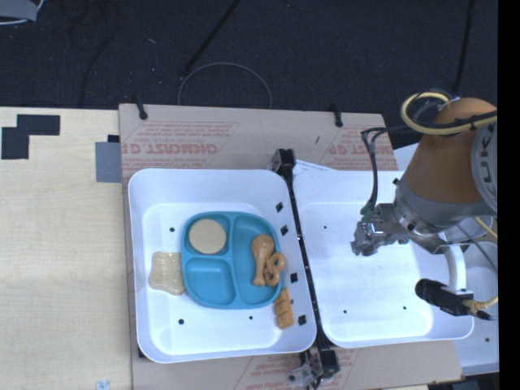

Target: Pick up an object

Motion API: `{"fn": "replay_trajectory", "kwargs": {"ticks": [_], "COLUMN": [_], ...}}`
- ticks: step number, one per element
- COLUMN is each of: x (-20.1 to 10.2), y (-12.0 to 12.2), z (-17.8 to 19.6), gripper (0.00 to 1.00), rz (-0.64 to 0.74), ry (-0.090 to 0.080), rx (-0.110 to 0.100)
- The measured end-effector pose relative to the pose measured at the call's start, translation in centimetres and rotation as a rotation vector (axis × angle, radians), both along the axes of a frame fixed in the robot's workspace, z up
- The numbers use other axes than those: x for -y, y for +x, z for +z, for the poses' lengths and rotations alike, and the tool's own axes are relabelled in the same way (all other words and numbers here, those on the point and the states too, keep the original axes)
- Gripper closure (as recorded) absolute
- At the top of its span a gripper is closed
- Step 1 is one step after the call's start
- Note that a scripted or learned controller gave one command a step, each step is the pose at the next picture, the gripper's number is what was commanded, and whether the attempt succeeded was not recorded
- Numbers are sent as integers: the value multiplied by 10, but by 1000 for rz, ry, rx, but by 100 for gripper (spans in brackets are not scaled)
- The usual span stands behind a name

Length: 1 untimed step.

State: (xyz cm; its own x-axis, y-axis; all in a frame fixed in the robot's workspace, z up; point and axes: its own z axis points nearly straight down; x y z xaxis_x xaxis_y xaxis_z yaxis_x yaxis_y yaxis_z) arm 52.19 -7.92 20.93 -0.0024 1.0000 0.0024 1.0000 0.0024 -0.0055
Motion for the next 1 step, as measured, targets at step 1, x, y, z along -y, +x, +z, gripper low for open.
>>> {"fn": "replay_trajectory", "kwargs": {"ticks": [1], "x": [-58], "y": [7], "z": [0], "gripper": [100], "rz": [3], "ry": [0], "rx": [2]}}
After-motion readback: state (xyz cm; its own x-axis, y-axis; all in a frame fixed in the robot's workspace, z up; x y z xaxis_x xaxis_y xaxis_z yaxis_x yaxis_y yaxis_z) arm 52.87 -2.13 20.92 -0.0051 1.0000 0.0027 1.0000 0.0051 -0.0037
